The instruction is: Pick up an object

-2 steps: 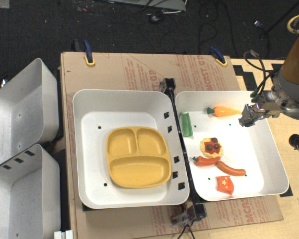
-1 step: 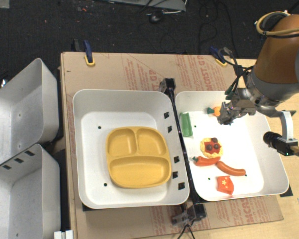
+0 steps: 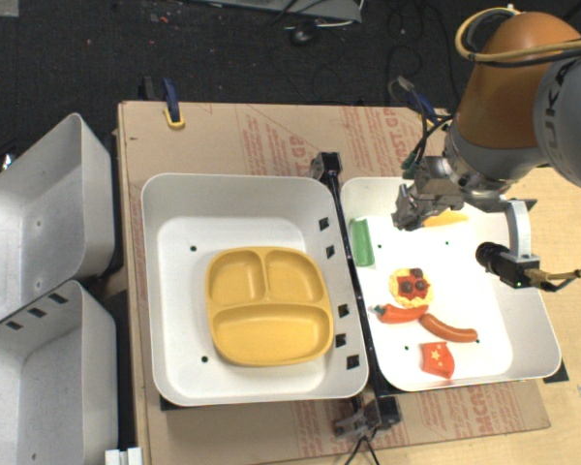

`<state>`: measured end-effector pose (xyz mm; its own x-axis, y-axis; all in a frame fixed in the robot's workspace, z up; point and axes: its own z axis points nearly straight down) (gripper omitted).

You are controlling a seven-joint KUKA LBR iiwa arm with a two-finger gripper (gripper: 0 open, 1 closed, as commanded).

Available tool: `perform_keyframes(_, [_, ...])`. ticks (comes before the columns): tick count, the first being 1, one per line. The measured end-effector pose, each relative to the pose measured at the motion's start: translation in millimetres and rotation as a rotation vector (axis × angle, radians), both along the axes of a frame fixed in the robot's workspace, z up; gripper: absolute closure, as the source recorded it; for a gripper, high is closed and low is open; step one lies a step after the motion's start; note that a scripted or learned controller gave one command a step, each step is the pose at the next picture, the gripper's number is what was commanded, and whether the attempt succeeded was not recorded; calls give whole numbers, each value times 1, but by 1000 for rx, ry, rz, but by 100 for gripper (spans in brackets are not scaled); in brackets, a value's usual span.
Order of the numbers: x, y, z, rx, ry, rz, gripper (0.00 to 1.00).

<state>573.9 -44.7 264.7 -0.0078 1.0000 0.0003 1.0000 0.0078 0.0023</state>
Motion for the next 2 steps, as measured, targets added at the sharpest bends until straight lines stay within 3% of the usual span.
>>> perform_keyframes(2, [45,93,-10,1,-1,0,100])
